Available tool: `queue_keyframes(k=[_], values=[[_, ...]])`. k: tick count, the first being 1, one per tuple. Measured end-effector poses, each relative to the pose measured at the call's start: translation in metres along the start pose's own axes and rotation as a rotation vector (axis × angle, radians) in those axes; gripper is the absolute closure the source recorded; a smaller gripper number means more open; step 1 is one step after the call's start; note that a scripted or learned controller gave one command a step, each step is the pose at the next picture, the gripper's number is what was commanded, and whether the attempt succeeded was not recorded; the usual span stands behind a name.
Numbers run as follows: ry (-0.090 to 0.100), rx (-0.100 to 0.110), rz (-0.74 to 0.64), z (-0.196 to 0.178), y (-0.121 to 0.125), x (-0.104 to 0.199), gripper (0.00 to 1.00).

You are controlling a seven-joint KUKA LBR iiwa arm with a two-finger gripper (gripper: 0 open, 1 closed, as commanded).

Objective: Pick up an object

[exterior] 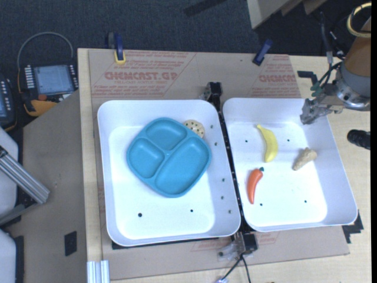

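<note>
Yellow banana [268, 142], orange carrot [254, 184] in right bin [330, 211]; claw [310, 112] above rim, grip unclear.

Gripper [310, 112] above right bin [336, 211], banana [269, 142], blue plate [169, 157]

The brown cardboard sheet [177, 69] under the bins bears red "CHEMCAST" lettering, repeated at right.

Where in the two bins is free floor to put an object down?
Left bin: the front strip below the blue plate. Right bin: the front, below the carrot. Crowded: among the carrot, banana and beige piece.
</note>
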State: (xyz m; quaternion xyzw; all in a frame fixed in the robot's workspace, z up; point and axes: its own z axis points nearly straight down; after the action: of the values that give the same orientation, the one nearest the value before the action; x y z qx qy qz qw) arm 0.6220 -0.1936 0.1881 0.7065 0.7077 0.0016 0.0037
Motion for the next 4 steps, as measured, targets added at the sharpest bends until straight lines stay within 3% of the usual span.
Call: queue_keyframes(k=[1,2,4], values=[[0.000,-0.001,0.001,-0.054,0.002,-0.001,1.00],[0.005,0.010,-0.003,-0.043,0.001,0.048,1.00],[0.006,0.010,-0.005,-0.038,-0.007,0.153,1.00]])
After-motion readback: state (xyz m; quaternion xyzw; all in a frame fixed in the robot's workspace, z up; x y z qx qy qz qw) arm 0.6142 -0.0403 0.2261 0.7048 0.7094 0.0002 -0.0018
